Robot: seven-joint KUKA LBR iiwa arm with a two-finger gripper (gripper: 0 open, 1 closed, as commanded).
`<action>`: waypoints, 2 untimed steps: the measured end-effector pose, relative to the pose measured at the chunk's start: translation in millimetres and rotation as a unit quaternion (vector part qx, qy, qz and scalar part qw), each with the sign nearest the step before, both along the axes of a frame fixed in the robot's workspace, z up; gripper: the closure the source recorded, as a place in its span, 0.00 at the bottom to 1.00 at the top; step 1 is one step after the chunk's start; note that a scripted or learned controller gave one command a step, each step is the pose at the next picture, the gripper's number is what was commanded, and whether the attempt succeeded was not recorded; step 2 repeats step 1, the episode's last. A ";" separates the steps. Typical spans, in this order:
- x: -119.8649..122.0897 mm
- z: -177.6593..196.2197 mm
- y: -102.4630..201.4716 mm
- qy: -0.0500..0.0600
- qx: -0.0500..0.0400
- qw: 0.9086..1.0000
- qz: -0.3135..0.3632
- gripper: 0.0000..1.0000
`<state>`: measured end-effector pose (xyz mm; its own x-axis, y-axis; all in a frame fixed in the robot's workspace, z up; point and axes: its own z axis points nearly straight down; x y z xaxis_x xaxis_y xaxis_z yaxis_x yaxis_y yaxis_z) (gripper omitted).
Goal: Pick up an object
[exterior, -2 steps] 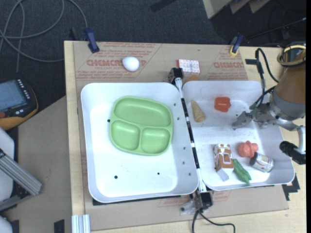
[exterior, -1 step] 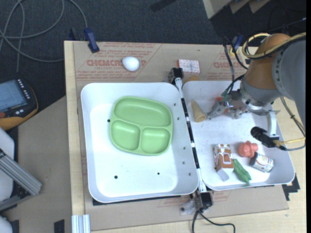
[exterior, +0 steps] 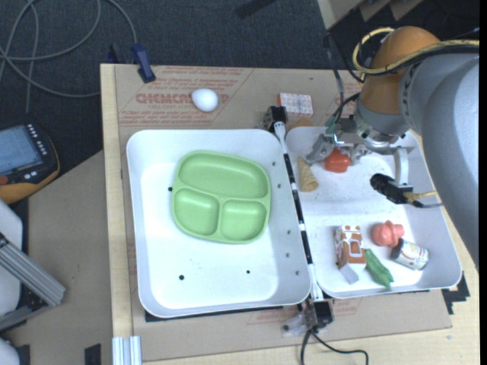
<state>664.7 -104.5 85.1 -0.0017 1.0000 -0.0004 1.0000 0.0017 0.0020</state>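
Pincer metal fingers sit in the right bin (upper right of frame), clamped on a small glossy red-orange lump. Beside it lies a tan cone; lower right holds a printed carton, pink toy and green pod. Left bin carries a smooth green divided plate.

1. The gripper is grey metal, with a red-orange object directly beneath it.
2. Left of the gripper lies a pale green divided plate in a white bin.
3. Below the gripper sit a pink toy and a green piece.
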 end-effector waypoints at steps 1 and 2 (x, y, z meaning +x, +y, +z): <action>0.5 10.4 -0.3 -0.001 -0.001 1.000 0.001 1.00; 0.5 10.4 -0.3 -0.001 -0.001 1.000 0.001 1.00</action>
